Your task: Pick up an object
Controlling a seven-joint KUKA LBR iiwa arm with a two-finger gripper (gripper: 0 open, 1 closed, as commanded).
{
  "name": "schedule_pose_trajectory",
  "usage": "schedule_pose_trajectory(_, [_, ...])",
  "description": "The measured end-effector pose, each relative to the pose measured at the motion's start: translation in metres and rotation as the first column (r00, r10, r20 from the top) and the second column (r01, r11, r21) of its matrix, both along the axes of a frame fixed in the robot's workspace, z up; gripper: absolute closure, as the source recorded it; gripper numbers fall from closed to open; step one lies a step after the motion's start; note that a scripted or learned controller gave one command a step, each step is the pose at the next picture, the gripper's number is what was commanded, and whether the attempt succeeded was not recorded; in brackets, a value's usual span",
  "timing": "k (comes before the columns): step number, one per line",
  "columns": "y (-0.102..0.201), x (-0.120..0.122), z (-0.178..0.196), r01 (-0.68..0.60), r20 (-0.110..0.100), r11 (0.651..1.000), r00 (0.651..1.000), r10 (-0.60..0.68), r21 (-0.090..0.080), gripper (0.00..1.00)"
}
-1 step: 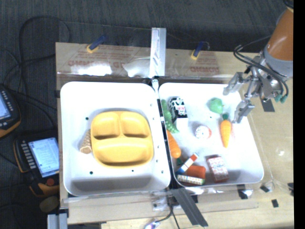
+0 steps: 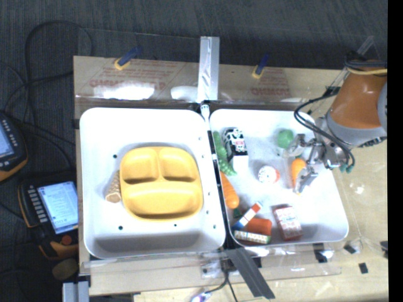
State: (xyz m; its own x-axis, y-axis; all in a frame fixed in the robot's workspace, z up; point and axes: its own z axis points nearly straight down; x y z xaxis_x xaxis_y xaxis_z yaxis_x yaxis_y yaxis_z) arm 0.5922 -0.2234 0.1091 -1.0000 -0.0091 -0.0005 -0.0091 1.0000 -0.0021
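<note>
**Now: jaws low over the right bin, beside a carrot**

Over at 3 o'clock, the arm (image 2: 359, 106) reaches in from the right, its orange band above the wrist. The jaws (image 2: 308, 168) sit low in the right bin (image 2: 334, 222), near its 2 o'clock corner; I cannot tell whether they are apart or together. A small carrot (image 2: 295, 170) stands just at their 9 o'clock side, touching or nearly so, and I cannot tell if it lies between them.

A green ball (image 2: 286, 137) lies at 11 o'clock from the carrot. A white ball (image 2: 268, 174) with a red mark sits near the bin's centre. A black-and-white cow (image 2: 235, 141) and a green vegetable (image 2: 222, 153) lie by the bin's left wall, with a larger carrot (image 2: 229, 192) below them. A red box (image 2: 288, 222) and a red-blue-white block (image 2: 248, 216) lie towards 6 o'clock.

On the tabletop (image 2: 371, 231), the left bin (image 2: 94, 168) holds a yellow tray (image 2: 161, 181), with a tan cone (image 2: 113, 188) touching its 9 o'clock edge.
</note>
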Motion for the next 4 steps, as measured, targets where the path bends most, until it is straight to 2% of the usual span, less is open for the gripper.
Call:
schedule_pose_trajectory(1, [-0.001, 0.011, -0.020, 0.023, 0.008, 1.000, 1.000, -0.023, -0.003, 0.00])
schedule_pose_trajectory(2, [0.015, 0.021, -0.020, -0.091, 0.010, 0.996, 0.996, 0.091, -0.005, 0.00])
schedule_pose_trajectory(3, [0.002, -0.059, -0.018, 0.071, 0.012, 0.997, 0.997, -0.071, -0.001, 0.00])
schedule_pose_trajectory(4, [0.016, -0.042, -0.019, 0.238, 0.012, 0.971, 0.971, -0.238, -0.001, 0.00])
